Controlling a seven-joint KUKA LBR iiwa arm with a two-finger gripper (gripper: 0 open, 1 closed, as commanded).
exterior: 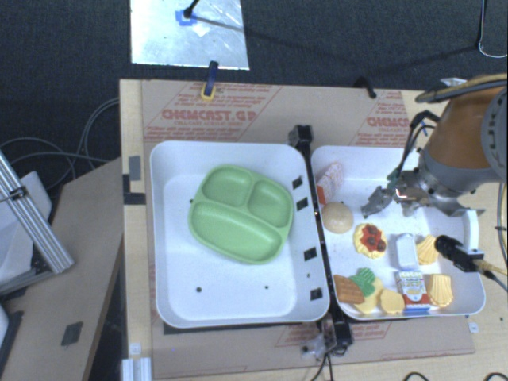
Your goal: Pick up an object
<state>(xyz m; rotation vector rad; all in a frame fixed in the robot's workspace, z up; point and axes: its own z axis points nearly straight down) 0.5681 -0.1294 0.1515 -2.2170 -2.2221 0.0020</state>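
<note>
The left bin (171, 213) is a shallow, glossy white plastic tray with rounded corners, and in it lies a matte pale-green divided plate (241, 213), oval, with three moulded compartments. The right bin (468, 296) holds small toy foods: a smooth beige ball-shaped bun (337, 217), a round yellow pizza-like disc with red topping (370, 240), a white block (406, 250), a ridged yellow crinkle piece (427, 249), a small printed carton (410, 283) whose label is too small to read, and a green leafy piece (364, 278). The gripper (386, 198) hangs over the upper part of the right bin, just above the disc; whether it is wide or narrow cannot be told, and nothing is seen held. The brown board (222, 113) beneath carries red print reading "CHEMCAST GP".
</note>
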